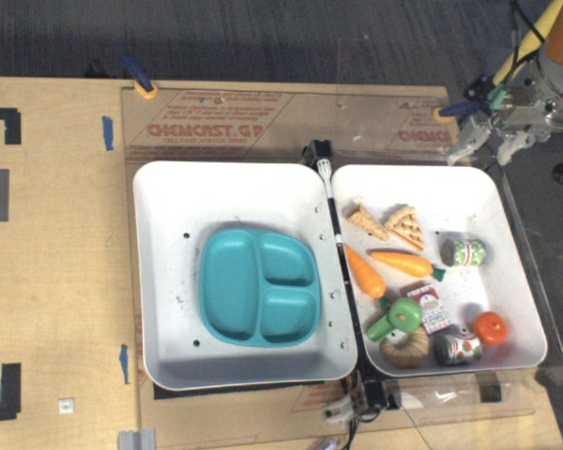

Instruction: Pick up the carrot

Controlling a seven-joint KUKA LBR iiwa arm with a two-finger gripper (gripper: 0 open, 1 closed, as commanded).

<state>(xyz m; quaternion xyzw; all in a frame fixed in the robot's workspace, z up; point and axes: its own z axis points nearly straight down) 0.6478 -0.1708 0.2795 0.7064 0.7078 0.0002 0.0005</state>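
Carrot (pixel 402 262): lies in the right bin (pixel 507 216), long axis crosswise, green tip pointing away from the teal tray (pixel 259 287). Gripper (pixel 503 131) hovers beyond the bin's far rim (grip state cannot be told).

Two white bins (pixel 159 251) sit on a tan bench (pixel 47 279) marked with black squares and bits of blue tape. A teal divided plate (pixel 260 287) lies in the left bin. In the right bin are two orange carrots (pixel 401 262), one with a green end, a tan cone (pixel 366 221), a pizza slice (pixel 405 227) in orange and yellow, a green-and-white can (pixel 463 252), a green pear (pixel 401 316), a red-and-white box (pixel 432 309), a brown ring (pixel 405 349), a red-and-green can (pixel 458 348) and a red-orange tomato (pixel 490 327). Red lettering runs across the clear sheet (pixel 291 120) behind the bins. The gripper (pixel 495 129) is silver-grey, with yellow, blue and green cables.
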